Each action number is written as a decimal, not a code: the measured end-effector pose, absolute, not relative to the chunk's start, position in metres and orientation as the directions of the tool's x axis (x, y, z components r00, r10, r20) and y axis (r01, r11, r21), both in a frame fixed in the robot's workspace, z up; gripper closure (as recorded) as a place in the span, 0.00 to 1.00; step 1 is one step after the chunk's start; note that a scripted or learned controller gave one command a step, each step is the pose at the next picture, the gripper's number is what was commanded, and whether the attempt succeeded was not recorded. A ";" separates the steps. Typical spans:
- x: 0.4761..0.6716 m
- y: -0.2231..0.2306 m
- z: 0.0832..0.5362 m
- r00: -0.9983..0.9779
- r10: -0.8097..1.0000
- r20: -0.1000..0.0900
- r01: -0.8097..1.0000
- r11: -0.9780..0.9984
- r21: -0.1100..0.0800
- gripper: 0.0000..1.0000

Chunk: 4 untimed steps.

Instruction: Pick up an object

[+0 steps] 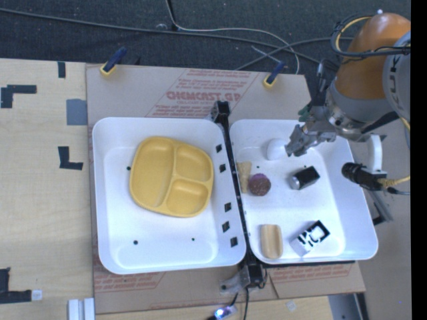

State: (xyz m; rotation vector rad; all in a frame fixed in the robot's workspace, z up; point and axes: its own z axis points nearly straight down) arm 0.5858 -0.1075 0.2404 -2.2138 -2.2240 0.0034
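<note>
Two white bins, left (110, 199) and right (337, 202), noted side by side on a cardboard sheet (200, 92) with red print. Took the white ball (275, 149) in the right bin as the mark for all else.

Found the gripper (298, 144) just right of the ball, close above that bin's floor, with nothing seen in its grasp. Could not tell whether it was spread or closed. Traced the grey arm (360, 92) up and right of the ball, orange band on top.

Counted five more loose things below the ball:
- black cylinder (303, 178), lower right and near
- brown round lump (259, 184), just below
- small tan piece (244, 173), lower left, against the divider
- tan block (271, 240), well below
- black-and-white box (311, 237), well below and right

Spotted a yellow tray (171, 177) with compartments well left of the ball, flat in the left bin.

Saw two blue-and-yellow clamps (113, 60) pinning the sheet's far edge, above the ball. Made out a pale wood bench (33, 179) with black tape marks far left, and dark carpet (100, 5) crossed by cables (220, 39) far above.
</note>
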 end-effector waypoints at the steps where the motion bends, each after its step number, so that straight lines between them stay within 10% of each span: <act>1: 0.561 -0.060 0.227 -0.005 1.000 0.001 1.000 0.005 -0.004 1.00; 4: 0.501 0.093 0.221 -0.007 1.000 0.001 1.000 0.007 -0.004 1.00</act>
